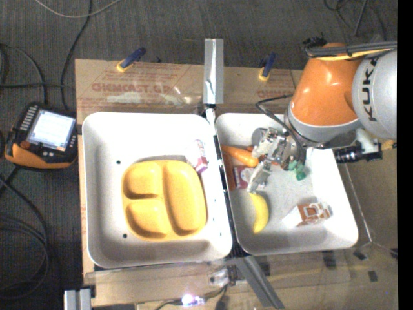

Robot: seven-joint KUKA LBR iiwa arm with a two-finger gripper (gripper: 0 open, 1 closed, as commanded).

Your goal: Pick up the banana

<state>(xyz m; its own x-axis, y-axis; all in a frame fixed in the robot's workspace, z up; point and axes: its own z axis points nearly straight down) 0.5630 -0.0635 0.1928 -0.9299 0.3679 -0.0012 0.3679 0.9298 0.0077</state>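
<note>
Down in the right bin [335, 234] lies the banana [259, 213]. It is yellow, short and fat, and bent like a little moon. It rests near the front left part of that bin, close to the wall between the two bins. One end points up toward the pincer [263, 165], and the other end points to the front of the bench [90, 76].

The pincer hangs just above the banana's top end. It is not holding the banana. How far apart its tips are, I cannot tell, for it is too small and blurry.

The arm [335, 95] is grey with a big orange part, and it comes in from the right.

Near the pincer lies an orange carrot [237, 154], and below it a dark red packet [242, 176]. A small green thing [299, 170] sits to the right of the pincer. A little white and orange box [311, 213] lies to the right of the banana, well apart from it.

The left bin [103, 134] holds a yellow tray [165, 197] with three parts. A small pink and white thing [201, 160] sits by the tray's top right corner.
</note>
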